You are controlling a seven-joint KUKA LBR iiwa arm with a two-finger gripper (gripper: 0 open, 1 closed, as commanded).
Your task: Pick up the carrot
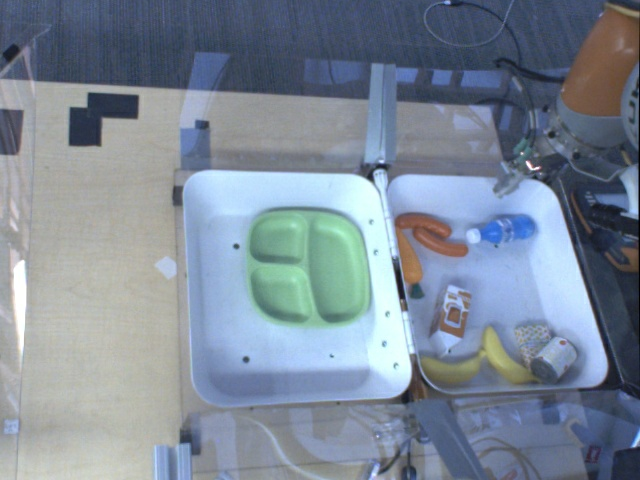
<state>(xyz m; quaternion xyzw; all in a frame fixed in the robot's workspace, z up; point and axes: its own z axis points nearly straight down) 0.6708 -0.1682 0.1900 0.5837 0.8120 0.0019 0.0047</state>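
The carrot (408, 259) is a slim orange piece with a small green end. It lies lengthwise against the left wall of the right bin (583, 298). Two reddish sausages (432, 234) lie just right of its upper end. My gripper (518, 166) hangs over the far right corner of that bin, below the orange-banded wrist (600, 63). It is well up and to the right of the carrot and touches nothing that I can see.
The right bin also holds a blue bottle (503, 231), a small carton (453, 316), two bananas (475, 364) and a can (552, 357). A green divided plate (306, 267) sits in the left bin (215, 348). Cables lie behind the bins.
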